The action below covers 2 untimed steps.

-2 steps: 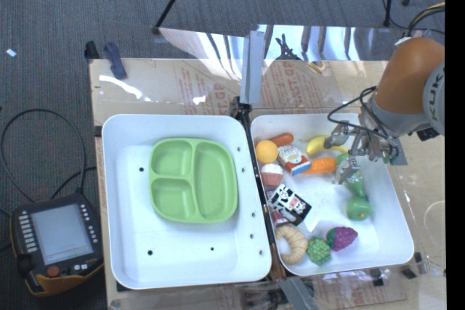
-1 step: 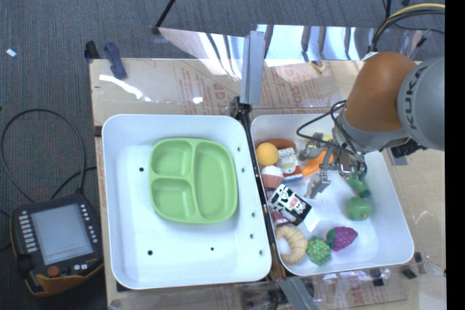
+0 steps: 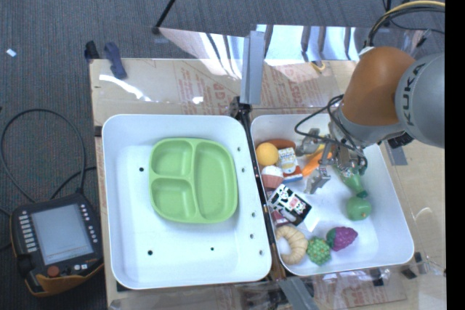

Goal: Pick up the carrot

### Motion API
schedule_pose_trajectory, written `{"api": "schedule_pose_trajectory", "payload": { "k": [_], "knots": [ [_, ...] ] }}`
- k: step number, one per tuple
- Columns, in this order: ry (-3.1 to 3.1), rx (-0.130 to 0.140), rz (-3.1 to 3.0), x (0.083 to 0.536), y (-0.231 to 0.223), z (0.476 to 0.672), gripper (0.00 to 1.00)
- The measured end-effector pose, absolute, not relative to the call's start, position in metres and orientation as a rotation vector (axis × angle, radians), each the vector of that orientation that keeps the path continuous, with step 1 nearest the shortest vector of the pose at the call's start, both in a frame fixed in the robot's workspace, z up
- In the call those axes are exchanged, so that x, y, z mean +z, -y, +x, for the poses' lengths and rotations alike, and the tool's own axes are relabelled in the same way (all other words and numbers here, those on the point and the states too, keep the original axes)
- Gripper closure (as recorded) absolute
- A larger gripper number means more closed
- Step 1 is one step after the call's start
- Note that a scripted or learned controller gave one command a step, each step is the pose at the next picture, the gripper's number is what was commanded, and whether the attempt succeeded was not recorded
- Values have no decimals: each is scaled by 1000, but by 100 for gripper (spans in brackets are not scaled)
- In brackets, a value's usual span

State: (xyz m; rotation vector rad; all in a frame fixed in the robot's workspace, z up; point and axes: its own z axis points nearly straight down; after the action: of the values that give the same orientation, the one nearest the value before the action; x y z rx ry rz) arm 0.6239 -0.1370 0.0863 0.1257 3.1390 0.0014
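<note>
We've got the end effector (image 3: 325,169) low in the right bin (image 3: 396,225), right of centre frame, fingers spread beside the carrot (image 3: 312,161), so we should straddle it squarely, then squeeze before lifting clear of the neighbouring toys.

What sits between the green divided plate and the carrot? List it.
In the camera view, between the green divided plate and the carrot lie the bins' meeting rims, an orange ball and a small white carton.
</note>
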Motion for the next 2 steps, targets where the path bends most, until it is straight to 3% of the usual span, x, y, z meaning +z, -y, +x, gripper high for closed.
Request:
{"api": "schedule_pose_trajectory", "payload": {
  "k": [1, 2],
  "knots": [
    [-3142, 3, 98, 90, 135, 626, 100],
    [-3164, 10, 36, 164, 133, 618, 100]
  ]
}}
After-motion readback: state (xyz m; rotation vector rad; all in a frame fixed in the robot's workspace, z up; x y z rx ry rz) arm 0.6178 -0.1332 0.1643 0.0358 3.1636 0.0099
